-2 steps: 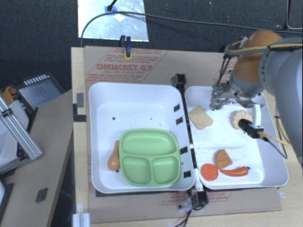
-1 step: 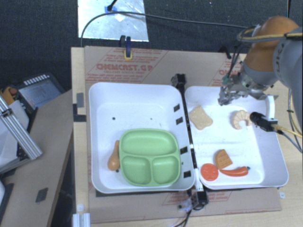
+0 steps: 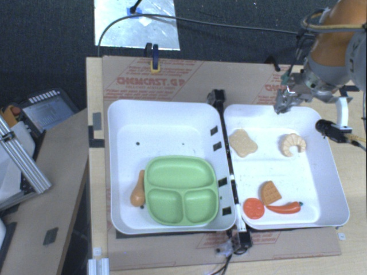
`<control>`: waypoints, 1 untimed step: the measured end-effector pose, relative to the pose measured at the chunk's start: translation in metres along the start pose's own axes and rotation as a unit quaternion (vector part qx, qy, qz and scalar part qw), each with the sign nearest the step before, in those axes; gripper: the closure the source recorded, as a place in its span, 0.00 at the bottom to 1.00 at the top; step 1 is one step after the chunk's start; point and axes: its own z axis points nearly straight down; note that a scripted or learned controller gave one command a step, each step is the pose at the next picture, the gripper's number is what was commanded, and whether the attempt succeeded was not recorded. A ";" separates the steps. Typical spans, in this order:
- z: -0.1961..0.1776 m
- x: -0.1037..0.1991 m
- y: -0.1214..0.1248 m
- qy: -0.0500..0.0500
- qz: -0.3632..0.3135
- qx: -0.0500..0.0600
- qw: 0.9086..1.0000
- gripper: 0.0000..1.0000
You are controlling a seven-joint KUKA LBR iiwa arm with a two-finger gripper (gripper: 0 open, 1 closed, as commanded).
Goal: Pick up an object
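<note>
Pincer [image 3: 282, 106] hangs over the far rim of the right bin [image 3: 332, 171], grip state not discernible; nearest candidate, the croissant [image 3: 293, 144], lies just below it toward the camera; judged light, rigid plastic, slightly slippery; grasp across its narrow middle.

arm [image 3: 338, 33]: cut off by top and right edges | gripper [image 3: 282, 106]: too small and dark to read | drumstick [image 3: 138, 192]: right side hidden under green tray [image 3: 181, 189] | grey device [image 3: 17, 153]: cut by left edge
</note>
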 end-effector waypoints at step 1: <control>-0.045 -0.004 0.001 0.000 0.000 0.001 1.000 1.00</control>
